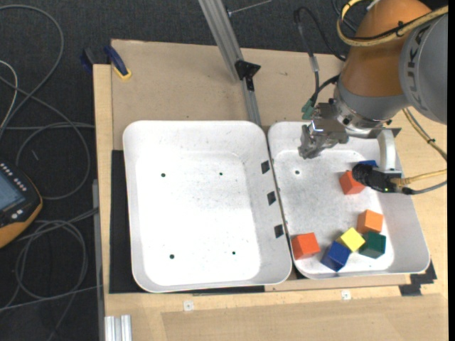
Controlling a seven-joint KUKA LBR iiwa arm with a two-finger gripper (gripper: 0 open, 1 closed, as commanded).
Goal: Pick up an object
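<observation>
Nearest the camera, along the front wall of the right bin (419,251), sits a cluster of blocks, all well below the jaws (311,146) in the view. A blue block (334,256) lies closest to the front rim, touching a yellow block (352,239) just behind it. A green block (373,245) sits just beside the yellow one on its far-right side, and an orange block (370,221) stands right behind the green one. Off to the left of this group, near the divide between the bins, a red-orange block (306,244) rests alone, almost straight below the jaws as the camera sees it.

Farther back, a red block (350,182) lies on the bin floor to the right of the jaws and a little nearer the camera, apart from them. Just beside it, on its right, is a dark blue object (366,169), partly hidden by a black fitting with cables; its shape is hard to make out.

The jaws hang over the far left part of the right bin, close to its back rim, pointing down at bare white floor. Nothing is seen between them; whether they are spread or closed cannot be told from this angle. Above them rises the grey wrist and the orange band of the arm (384,27).

The left bin (142,141) lies to the left of the jaws on the tabletop (178,69), and a slanted metal rail (224,27) crosses the far side.
</observation>
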